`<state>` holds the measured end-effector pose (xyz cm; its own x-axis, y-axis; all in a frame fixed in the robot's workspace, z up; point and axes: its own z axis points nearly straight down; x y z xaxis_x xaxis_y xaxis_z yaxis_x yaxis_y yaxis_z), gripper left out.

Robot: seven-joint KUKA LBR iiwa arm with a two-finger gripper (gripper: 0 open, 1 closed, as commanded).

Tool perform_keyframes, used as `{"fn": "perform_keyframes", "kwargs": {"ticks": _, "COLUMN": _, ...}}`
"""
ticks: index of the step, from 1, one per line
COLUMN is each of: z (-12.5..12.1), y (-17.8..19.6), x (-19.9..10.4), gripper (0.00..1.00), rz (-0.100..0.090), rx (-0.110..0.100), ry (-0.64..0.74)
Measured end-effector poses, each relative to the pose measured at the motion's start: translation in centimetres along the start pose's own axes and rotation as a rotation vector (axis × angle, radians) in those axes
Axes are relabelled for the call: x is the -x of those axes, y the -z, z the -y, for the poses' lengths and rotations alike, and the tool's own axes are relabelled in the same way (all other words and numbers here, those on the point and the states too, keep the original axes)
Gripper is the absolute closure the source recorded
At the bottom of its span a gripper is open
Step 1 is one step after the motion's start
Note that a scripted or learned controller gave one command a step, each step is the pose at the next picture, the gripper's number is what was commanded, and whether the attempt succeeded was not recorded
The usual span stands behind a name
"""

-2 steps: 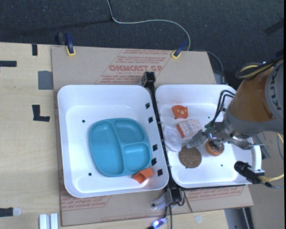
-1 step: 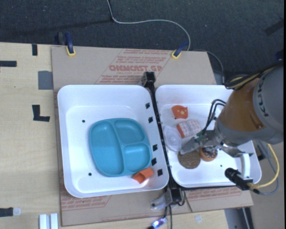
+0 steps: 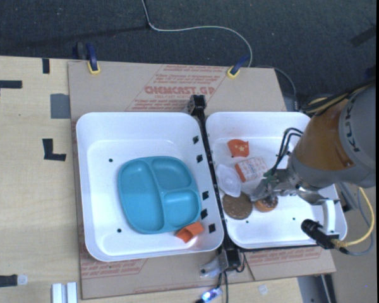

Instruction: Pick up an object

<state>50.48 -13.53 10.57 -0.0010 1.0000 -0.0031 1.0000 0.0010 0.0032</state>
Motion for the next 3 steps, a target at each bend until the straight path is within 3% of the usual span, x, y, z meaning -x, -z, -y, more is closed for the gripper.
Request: {"fn": "perform_keyframes", "kwargs": {"ticks": 3, "z": 0.6, "y": 18.2, "x": 0.1, "gripper": 1.0, "rz": -0.002, "rx": 0.001, "ry": 0.001}}
